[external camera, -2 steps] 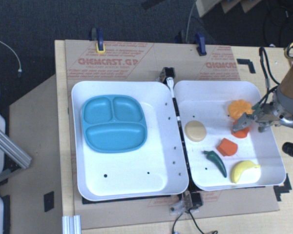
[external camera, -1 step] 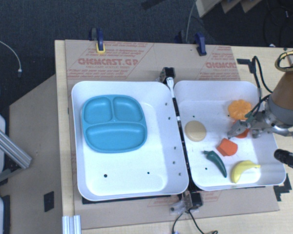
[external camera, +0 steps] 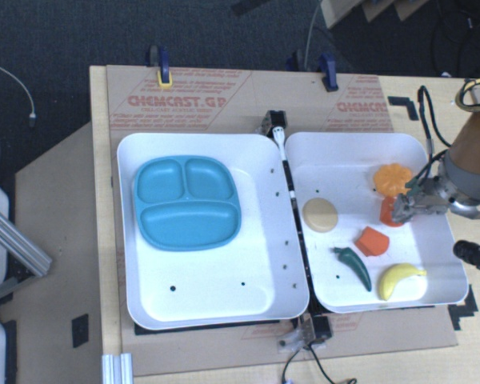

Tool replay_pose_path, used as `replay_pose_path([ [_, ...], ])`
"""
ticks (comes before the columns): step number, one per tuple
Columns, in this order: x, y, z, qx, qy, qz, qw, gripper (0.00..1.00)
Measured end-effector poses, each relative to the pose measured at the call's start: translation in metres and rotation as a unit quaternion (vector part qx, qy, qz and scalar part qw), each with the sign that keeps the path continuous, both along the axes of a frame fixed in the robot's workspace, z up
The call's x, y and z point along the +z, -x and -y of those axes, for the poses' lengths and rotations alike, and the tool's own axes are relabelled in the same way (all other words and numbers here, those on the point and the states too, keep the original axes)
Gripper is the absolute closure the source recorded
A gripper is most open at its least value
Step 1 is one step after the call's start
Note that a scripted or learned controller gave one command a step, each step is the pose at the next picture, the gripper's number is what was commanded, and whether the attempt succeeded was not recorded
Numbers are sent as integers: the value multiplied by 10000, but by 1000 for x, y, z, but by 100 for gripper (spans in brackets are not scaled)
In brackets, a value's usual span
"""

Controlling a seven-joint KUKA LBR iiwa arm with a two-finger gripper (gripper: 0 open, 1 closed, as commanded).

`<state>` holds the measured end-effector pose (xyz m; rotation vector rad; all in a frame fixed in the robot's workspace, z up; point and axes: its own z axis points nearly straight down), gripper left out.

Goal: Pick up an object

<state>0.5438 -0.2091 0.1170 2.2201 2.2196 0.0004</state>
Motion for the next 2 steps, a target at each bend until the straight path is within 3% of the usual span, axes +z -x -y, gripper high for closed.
replay_pose_path([
  [2,97,-11,9,7,11,25,10000,100],
])
